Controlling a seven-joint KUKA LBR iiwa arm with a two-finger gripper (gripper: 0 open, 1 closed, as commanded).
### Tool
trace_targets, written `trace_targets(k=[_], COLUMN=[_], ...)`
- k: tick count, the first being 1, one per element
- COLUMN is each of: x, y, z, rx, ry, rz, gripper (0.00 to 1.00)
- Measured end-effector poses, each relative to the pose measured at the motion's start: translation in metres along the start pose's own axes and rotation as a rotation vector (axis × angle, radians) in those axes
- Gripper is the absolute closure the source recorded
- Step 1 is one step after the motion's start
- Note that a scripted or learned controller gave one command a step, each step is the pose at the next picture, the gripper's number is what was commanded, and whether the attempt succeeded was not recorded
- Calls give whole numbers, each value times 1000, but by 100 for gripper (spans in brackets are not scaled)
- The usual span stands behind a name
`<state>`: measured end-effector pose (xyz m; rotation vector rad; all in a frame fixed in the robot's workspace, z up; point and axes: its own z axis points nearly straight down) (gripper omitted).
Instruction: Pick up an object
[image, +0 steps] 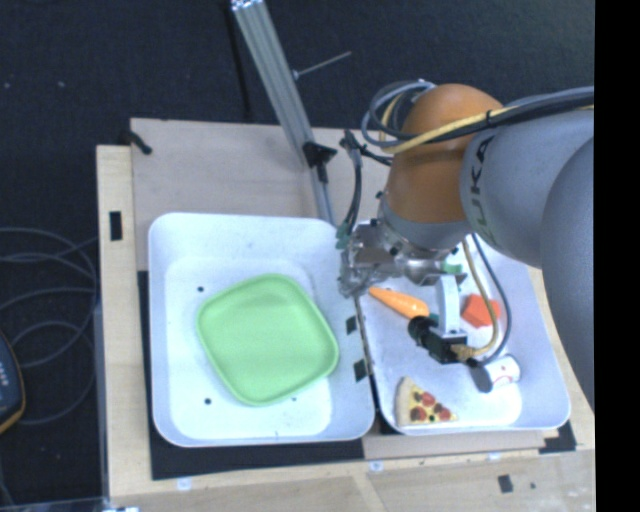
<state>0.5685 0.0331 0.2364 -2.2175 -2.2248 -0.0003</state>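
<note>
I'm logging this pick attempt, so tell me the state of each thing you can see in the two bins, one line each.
Light green square plastic plate: lying flat in the left bin.
Orange toy carrot: lying in the right bin, beside the hand.
Toy pizza slice: flat at the right bin's front edge.
Hand: low at the right bin's left edge; grip not discernible.

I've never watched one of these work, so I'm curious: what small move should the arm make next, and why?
Probably a short drop straight down onto the toy carrot. The gripper sits over the right bin, by its left wall, with the carrot just beside it and nothing visibly held. The pizza slice lies farther away, and the green plate is in the other bin.
</note>
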Motion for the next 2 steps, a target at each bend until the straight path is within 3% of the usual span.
trace_targets(k=[1, 2], x=[50, 48], y=[-5, -4], z=[5, 5], rx=[0, -1], ry=[1, 0], rz=[-1, 3], gripper=[100, 0])
